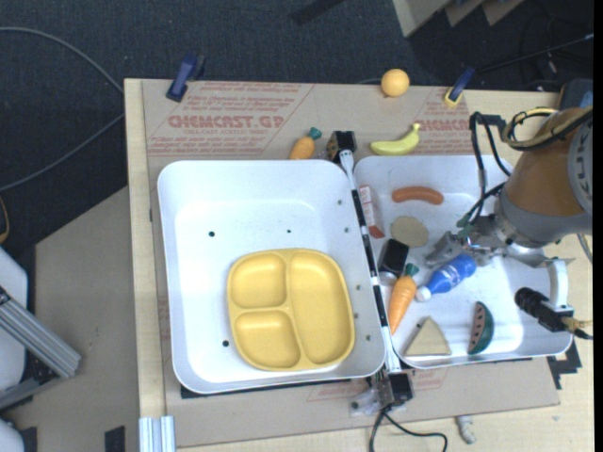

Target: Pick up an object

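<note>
- Camera view: your claw (450, 250) sits low in the right bin (528, 351), reaching in from the right under the grey wrist with its orange band. You cannot tell from this slant whether it is open, closed or gripping anything, because the metal parts blur into the bin floor.
- Just below and beside the claw lies a blue bottle (448, 277), tilted, its white cap pointing down-left toward a carrot (400, 300). This looks like the likeliest thing to pick up, though nothing shows it held.
- A bottle lying on its side is round; judge that it could roll or squirt out sideways when squeezed.
- The bin is crowded. A black block (393, 255) and a tan disc (409, 230) lie just left of the claw, a sausage (417, 195) farther back, a triangular wedge (427, 338) and a watermelon slice (480, 328) nearer the front. You risk nudging a neighbour or pinching two things at once.
- A dark cable loops near the wrist; it might snag on a lift.
- The left bin (188, 252) holds a yellow divided plate (290, 307), well apart from the claw.
- On the table (226, 121) behind the bins rest a banana (396, 143) and an orange ball (395, 82), out of play.
</note>
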